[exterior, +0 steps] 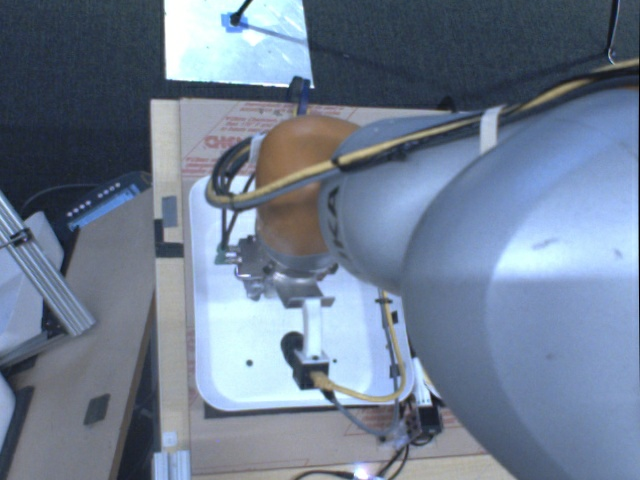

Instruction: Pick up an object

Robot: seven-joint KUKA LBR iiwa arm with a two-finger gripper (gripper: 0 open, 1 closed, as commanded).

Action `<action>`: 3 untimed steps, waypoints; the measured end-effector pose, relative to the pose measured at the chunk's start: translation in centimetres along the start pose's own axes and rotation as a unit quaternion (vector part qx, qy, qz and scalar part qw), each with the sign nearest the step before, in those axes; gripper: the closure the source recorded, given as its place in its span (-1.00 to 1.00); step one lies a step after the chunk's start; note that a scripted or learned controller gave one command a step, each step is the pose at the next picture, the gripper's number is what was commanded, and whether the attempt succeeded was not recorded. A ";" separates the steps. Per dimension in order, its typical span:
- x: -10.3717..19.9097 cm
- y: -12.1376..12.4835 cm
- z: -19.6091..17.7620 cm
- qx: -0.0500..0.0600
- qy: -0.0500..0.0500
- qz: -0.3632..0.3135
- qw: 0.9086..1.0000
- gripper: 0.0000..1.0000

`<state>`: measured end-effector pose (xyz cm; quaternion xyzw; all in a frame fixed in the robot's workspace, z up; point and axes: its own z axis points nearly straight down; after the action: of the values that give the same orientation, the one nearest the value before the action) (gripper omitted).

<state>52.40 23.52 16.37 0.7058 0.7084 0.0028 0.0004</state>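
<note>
On the bench (100,368), a white bin (240,373) on cardboard (225,128) sits under the arm (500,268), the gripper (262,280) too hidden to read, dark fabric (80,68) beyond.

Robot lab; aluminium framing (45,273); white bin (235,353) on bench.

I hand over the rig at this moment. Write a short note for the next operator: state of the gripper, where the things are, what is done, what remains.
Gripper: low over the white bin, about at its middle. Whether it is open or shut cannot be told from this view, and no held object can be confirmed.
Things: the arm covers a large part of the bench, so I cannot tell which object is the target.
Done: no pick is confirmed.
Left: grasp an object and lift it out of the bin.
</note>
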 end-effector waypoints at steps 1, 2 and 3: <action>0.1 -3.6 -10.4 -0.002 0.001 -0.001 1.000 1.00; -0.8 0.1 8.6 0.002 -0.002 0.002 1.000 1.00; 0.0 0.6 1.7 0.000 0.000 0.000 1.000 1.00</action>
<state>53.04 23.50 14.69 0.7058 0.7084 0.0027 0.0007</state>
